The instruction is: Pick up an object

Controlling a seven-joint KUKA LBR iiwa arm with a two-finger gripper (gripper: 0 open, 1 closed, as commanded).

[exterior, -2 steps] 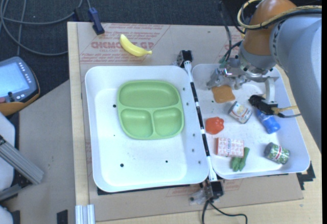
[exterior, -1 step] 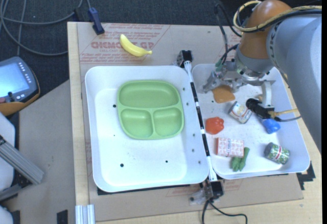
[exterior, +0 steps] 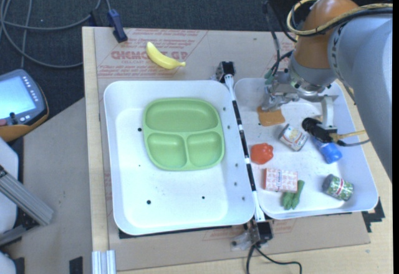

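White bins (exterior: pixel 124 160) on cardboard-topped bench (exterior: pixel 100 60)

Claw (exterior: pixel 272 104) just above brown piece (exterior: pixel 272 118), right bin (exterior: pixel 365 195).

The left shallow white bin (exterior: pixel 124 191) has open floor around the green 3-compartment plastic tray (exterior: pixel 184 132). The right white bin (exterior: pixel 368 195) is crowded: tan flat piece (exterior: pixel 272 118), red lump (exterior: pixel 262 153), pink patterned box (exterior: pixel 280 180), green-labelled can (exterior: pixel 337 187), with narrow gaps between.

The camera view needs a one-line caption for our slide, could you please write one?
KUKA arm's tool lowered over a tan food piece in the right bin; green divided plate sits in the left bin.
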